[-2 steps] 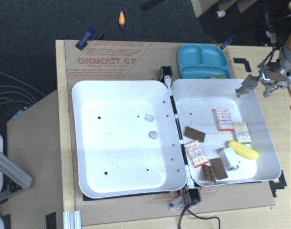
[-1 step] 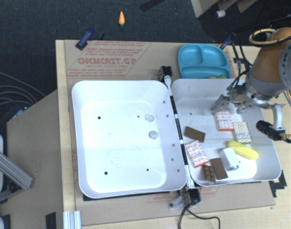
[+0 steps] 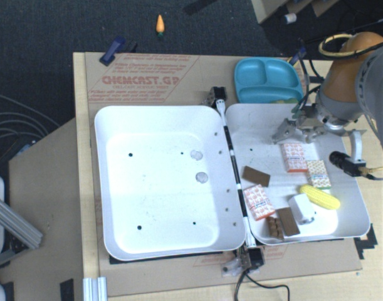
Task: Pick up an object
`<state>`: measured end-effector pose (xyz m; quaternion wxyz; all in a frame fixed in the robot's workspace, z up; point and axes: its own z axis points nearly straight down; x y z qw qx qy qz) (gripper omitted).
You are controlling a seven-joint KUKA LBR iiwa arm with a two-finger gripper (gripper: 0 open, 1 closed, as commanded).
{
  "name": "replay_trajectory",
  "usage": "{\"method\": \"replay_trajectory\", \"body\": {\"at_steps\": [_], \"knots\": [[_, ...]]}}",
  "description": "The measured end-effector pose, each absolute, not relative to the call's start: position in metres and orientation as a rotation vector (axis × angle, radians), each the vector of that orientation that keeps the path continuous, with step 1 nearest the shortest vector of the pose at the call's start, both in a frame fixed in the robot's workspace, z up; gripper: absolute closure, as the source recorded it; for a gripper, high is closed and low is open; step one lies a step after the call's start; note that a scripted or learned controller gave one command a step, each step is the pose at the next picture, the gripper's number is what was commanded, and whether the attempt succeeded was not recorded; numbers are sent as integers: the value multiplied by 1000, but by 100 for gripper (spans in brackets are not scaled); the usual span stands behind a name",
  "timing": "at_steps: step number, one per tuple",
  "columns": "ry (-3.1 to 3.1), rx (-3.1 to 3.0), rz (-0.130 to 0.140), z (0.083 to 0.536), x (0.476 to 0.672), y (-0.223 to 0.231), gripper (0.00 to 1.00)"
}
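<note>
The right bin [image 3: 348, 227] holds several small objects: a red-and-white packet [image 3: 294, 157], a smaller patterned packet [image 3: 318, 173], a yellow banana-shaped toy [image 3: 321, 197], a white block [image 3: 302, 207], a brown block [image 3: 256, 176], another red-and-white packet [image 3: 258, 202] and brown bars [image 3: 282, 223]. My gripper [image 3: 298, 130] hangs low over the far part of this bin, just above the red-and-white packet. I see nothing held in it. The grey arm with its orange band [image 3: 354, 61] comes in from the upper right.
The left bin [image 3: 110, 168] has two small grey discs [image 3: 197, 155] on its floor. A blue divided tray [image 3: 268, 80] lies behind the right bin. A blue clip [image 3: 111, 52] sits at the board's far corner, and cables run at the right.
</note>
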<state>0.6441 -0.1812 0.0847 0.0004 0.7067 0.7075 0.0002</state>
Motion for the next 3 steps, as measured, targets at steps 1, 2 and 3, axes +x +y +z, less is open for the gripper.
{"method": "replay_trajectory", "body": {"at_steps": [1,2,3], "knots": [[2223,2219,3,85,667,-144,0],[2220,2219,2,153,667,-160,0],[2223,2224,-2,84,641,-164,0]]}}
